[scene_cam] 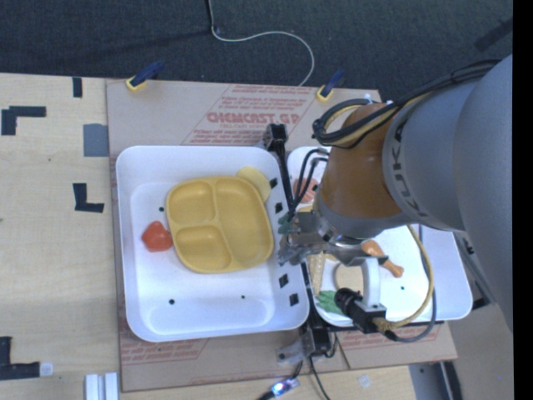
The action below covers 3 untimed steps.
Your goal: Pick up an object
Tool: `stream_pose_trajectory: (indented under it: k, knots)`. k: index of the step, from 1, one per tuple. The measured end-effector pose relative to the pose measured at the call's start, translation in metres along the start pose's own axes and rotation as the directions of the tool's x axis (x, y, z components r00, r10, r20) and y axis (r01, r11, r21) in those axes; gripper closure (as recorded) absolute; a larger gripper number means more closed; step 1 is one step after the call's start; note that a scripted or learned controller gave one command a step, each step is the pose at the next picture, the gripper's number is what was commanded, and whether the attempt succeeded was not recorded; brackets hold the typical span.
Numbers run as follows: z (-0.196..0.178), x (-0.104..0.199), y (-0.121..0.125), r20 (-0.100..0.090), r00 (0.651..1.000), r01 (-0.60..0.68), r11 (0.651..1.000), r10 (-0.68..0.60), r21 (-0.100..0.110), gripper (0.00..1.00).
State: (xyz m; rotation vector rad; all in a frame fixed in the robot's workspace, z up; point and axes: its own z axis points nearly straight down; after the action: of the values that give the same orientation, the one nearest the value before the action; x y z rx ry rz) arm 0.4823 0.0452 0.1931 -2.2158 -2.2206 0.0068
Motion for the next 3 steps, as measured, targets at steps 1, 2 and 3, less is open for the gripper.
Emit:
stream_pose_trajectory:
  k: [1, 2, 3]
  knots:
    - [-0.156, 0.063, 0.012, -0.006, 1.000, 0.009, 1.000, -0.010, -0.022, 1.00]
    - [-0.024, -0.001, 0.004, 0.004, 1.000, -0.009, 1.000, 0.009, 0.008, 1.00]
    - [-0.135, 0.012, 0.001, -0.002, 1.000, 0.002, 1.000, -0.002, -0.015, 1.00]
